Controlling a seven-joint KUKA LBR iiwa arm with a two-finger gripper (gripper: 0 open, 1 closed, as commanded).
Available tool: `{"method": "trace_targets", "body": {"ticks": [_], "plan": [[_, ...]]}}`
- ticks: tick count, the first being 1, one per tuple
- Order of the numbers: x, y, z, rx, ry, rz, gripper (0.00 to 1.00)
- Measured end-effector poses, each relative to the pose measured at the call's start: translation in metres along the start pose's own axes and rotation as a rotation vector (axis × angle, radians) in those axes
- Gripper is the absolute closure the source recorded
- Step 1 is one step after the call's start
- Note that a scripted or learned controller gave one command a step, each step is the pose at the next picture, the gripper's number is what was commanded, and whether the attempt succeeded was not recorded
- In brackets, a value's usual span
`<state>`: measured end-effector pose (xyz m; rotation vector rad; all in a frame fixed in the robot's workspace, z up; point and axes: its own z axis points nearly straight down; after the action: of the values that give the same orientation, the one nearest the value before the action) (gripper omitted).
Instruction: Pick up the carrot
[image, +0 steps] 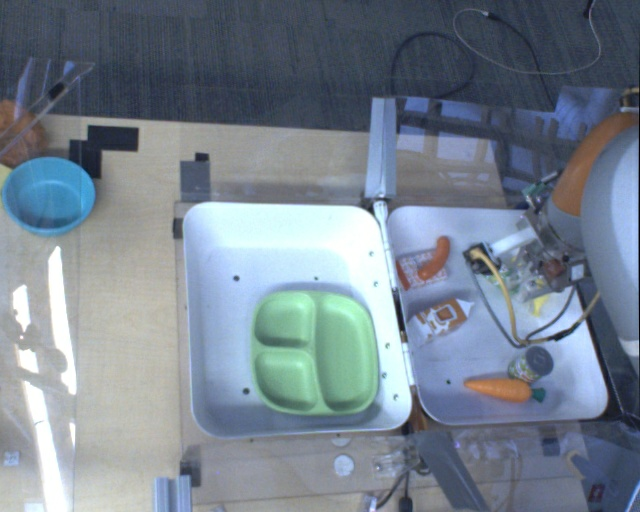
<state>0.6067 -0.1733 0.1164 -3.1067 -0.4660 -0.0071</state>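
Note:
The orange carrot (498, 389), with a small green tip on its right end, lies flat near the front edge of the right bin (590, 400). The gripper (522, 268), a tangle of clear parts and yellow and black cables, hangs over the right-hand middle of the same bin. It is well behind the carrot and apart from it. The grey arm with its orange band (585, 165) comes in from the right edge.
A small dark round can (534, 364) stands just behind the carrot's right end. A brown-and-white packet (442, 318) and an orange sausage (434, 257) on a packet lie in the right bin's left half. The left bin (220, 250) holds a green divided plate (315, 350). A blue bowl (48, 195) sits far left.

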Motion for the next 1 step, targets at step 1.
{"method": "trace_targets", "body": {"ticks": [1], "plan": [[0.0286,0.0393,-0.0319,-0.001,0.001,0.084,1.0]]}}
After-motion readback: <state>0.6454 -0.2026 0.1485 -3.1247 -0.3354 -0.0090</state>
